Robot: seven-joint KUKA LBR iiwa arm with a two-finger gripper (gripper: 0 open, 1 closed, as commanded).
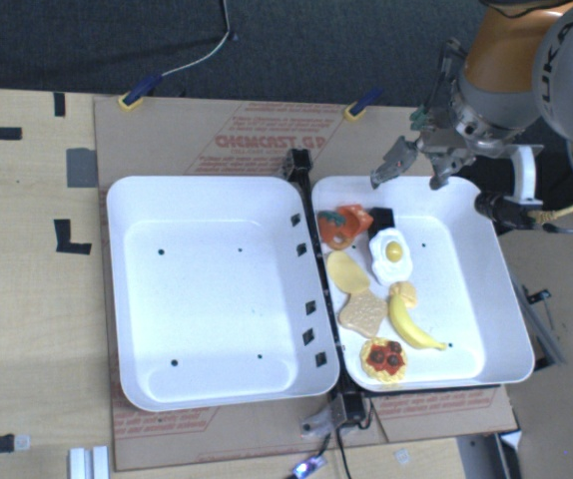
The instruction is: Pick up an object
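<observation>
The right bin point(466, 267) holds several toy foods along its left side. An orange-red piece point(340, 224) lies at the top, a fried egg point(390, 253) beside it, a pale yellow slice point(347, 271) and a tan toast piece point(363, 314) below. A yellow banana point(410, 322) and a small red-topped tart point(383, 358) sit near the front. My gripper point(413, 168) hangs above the bin's far edge, open, its two fingers spread with nothing between them. It is well above and behind the foods.
The left bin point(212, 287) stands next to the right one, joined by a black clipped divider point(311, 267). Both rest on a cardboard sheet point(257, 138). A cable point(207, 48) trails across the dark back area.
</observation>
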